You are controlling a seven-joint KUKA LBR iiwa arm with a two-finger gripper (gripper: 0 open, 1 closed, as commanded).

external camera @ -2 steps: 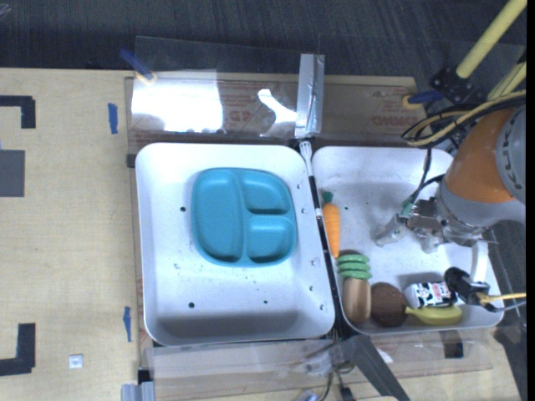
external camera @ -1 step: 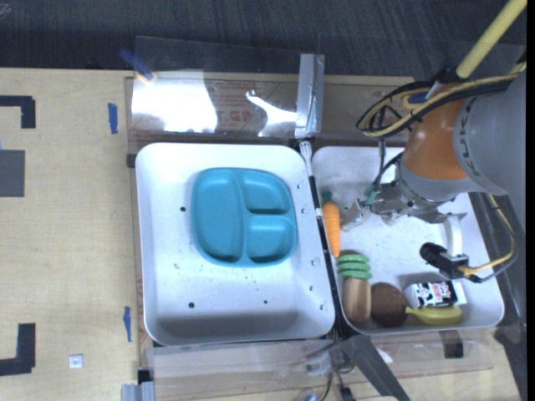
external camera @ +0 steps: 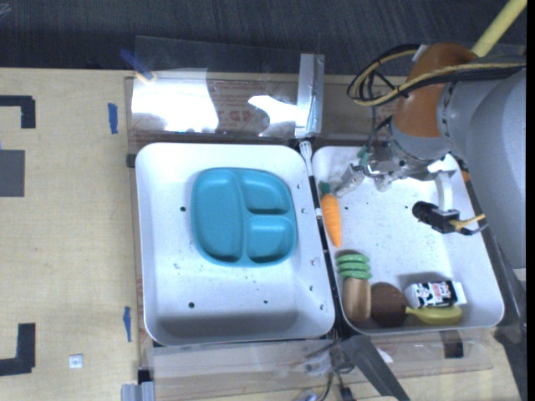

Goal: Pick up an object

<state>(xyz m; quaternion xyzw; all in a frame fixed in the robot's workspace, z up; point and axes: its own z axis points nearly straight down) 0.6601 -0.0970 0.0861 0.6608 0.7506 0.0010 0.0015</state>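
My gripper (external camera: 351, 178) hangs over the far left corner of the right bin (external camera: 468, 257), just above and to the right of the leafy end of an orange carrot (external camera: 332, 218). The carrot lies along that bin's left wall. Nothing shows in the gripper. Along the near side of the same bin lie a green ridged piece (external camera: 353, 265), a tan wooden piece (external camera: 357, 299), a brown round thing (external camera: 387, 303), a small black-and-white carton (external camera: 433, 292) and a yellow banana (external camera: 436, 313).
The left bin (external camera: 159, 249) holds a blue divided plate (external camera: 244, 215). A clear plastic sheet (external camera: 209, 98) and a metal divider post (external camera: 309, 94) stand behind the bins. The arm's grey body covers the right bin's far right corner.
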